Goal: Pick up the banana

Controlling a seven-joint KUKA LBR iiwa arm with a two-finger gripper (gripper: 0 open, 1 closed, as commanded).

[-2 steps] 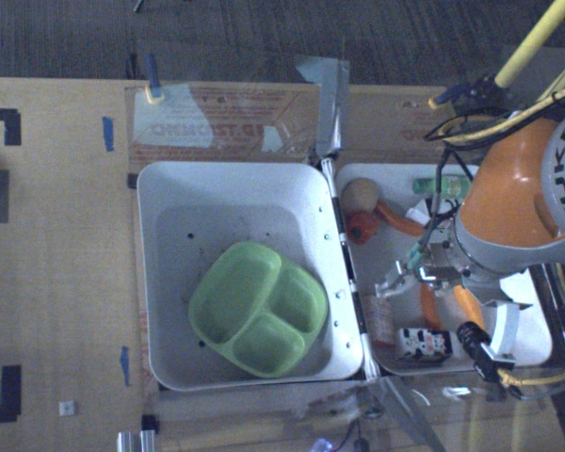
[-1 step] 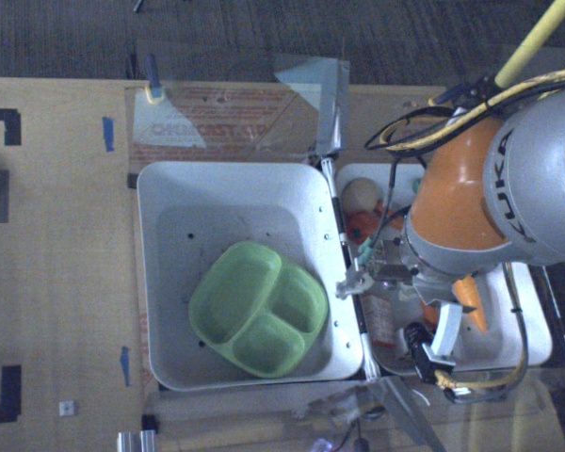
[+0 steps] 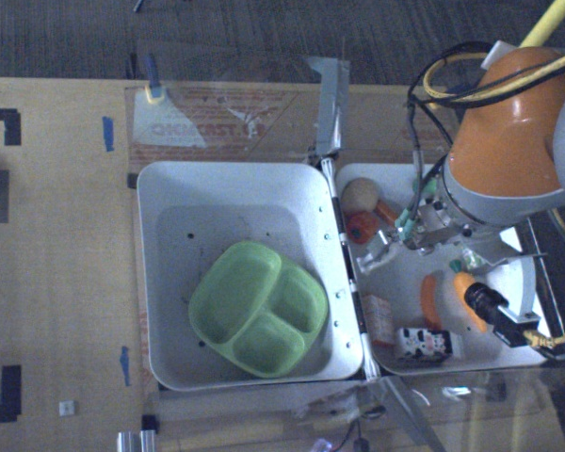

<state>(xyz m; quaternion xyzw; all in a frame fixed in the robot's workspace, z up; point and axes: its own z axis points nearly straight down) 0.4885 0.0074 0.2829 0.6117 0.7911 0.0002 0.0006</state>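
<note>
The grey arm [image 3: 508, 139] with its orange band covers much of the right bin [image 3: 395, 361], so where the banana lies, and which way its long axis runs, cannot be told. The pincer [image 3: 402, 241] hangs low in that bin, blurred; whether it is released or clenched cannot be told. Just to its left sit a tan ball [image 3: 361, 196] and a red-orange thing [image 3: 363, 226]. Further left, in the other bin [image 3: 169, 191], lies a green divided plate [image 3: 258, 307].
</note>
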